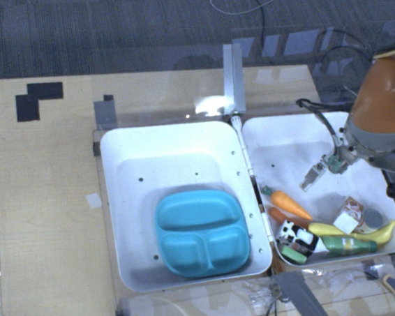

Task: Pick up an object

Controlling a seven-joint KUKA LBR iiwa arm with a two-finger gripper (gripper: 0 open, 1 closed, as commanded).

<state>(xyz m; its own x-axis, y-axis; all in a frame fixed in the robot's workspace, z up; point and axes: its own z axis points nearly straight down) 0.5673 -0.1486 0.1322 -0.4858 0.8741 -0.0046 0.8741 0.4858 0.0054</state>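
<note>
My gripper (314,174) hangs over the bare floor in the middle of the right bin (280,145), with nothing visibly held. An orange carrot (290,206) lies just below and left of it. Further toward the front of the bin lie a yellow banana (353,232), a green bottle (348,246), a black-and-white toy (293,236) and a small white and brown box (349,216). These are heaped together along the front wall.
A blue divided plate (202,232) rests in the front half of the left bin (134,160). A grey round object (374,219) sits beside the box. The arm's orange band (381,99) looms over the right bin's far right corner.
</note>
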